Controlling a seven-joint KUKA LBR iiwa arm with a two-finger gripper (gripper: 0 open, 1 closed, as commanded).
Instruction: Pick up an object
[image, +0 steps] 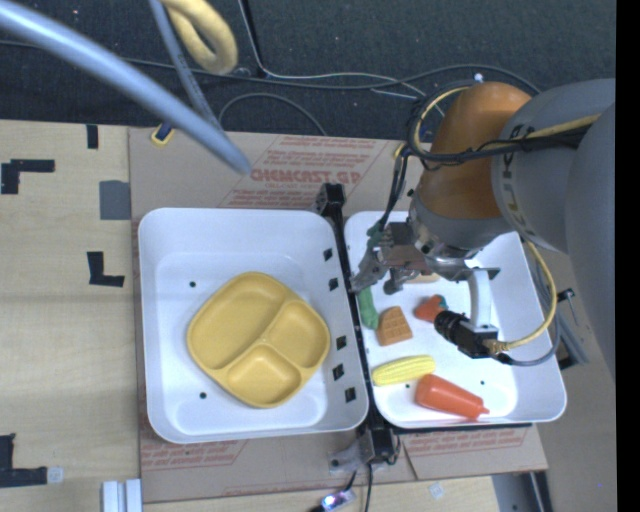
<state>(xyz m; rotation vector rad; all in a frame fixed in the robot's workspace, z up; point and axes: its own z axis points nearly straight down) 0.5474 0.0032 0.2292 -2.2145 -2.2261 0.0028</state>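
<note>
Several small toy foods crowd the right bin (520, 395), and that crowding is the main hazard for a pick. The gripper (385, 268) hangs low at the bin's left side, close to the wall shared with the left bin (165, 300), just above a green piece (368, 308) and near an orange wedge (394, 325). Whether the tool is spread or pressed together I cannot tell, since the wrist hardware hides its tips from this slanted view; nothing visibly sits in its grasp. A descent here could strike the bin wall or the divider clips and skid off target. The green piece lies so near the wedge that a closing grasp may nudge one into the other and come up with neither. A yellow corn cob (403, 369) and an orange carrot (450, 396) lie further toward the front, near each other; both look rounded and would probably roll or squirt out of a poorly centred pinch. A yellow divided plate (258, 338) sits in the left bin, well apart from the action.
</note>
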